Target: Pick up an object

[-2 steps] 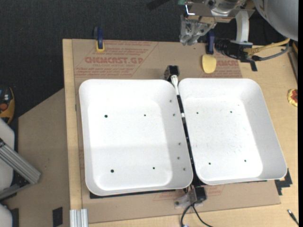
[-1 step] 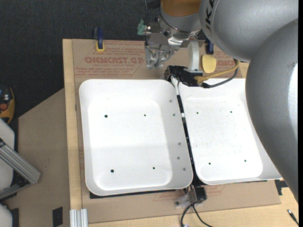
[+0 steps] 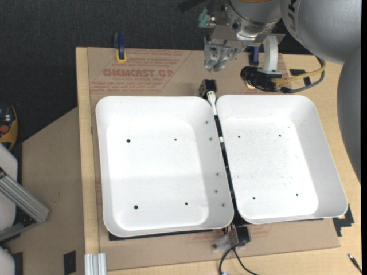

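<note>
The claw (image 3: 218,59) hung above the far edge of the desk (image 3: 155,67), beyond both bins. Its grip state I could not tell. No object to pick lay in the left bin (image 3: 109,153) or right bin (image 3: 321,153).

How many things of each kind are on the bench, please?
White bins: 2, left and right
Clamps: 1, blue and yellow
Grippers: 1
Total: 4

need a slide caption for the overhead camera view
KUKA arm's gripper poised above the bench's far edge, behind two white bins set side by side on a cardboard sheet.
</note>
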You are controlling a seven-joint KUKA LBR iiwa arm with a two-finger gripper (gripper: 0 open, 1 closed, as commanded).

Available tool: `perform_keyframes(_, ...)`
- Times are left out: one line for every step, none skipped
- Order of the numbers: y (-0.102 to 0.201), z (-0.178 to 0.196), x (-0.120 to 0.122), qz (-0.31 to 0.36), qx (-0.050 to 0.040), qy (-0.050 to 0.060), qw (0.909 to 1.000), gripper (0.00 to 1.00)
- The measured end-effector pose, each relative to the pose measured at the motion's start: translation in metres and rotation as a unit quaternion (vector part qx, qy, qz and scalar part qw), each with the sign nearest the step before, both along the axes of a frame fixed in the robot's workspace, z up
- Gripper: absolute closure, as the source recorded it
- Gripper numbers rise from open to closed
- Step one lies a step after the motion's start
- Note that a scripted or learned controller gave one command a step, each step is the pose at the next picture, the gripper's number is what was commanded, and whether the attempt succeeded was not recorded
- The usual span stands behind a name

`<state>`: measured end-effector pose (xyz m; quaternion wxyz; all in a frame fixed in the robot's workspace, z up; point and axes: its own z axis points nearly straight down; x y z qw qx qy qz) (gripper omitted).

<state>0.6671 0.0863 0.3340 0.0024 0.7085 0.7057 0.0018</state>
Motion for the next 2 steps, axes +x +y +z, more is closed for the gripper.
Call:
perform_keyframes(0.039,-0.090,-0.042,0.003,0.0005,0.007,1.0000,1.00)
perform_keyframes(-0.043,-0.026,-0.052,0.000,0.0000,0.001,1.0000,1.00)
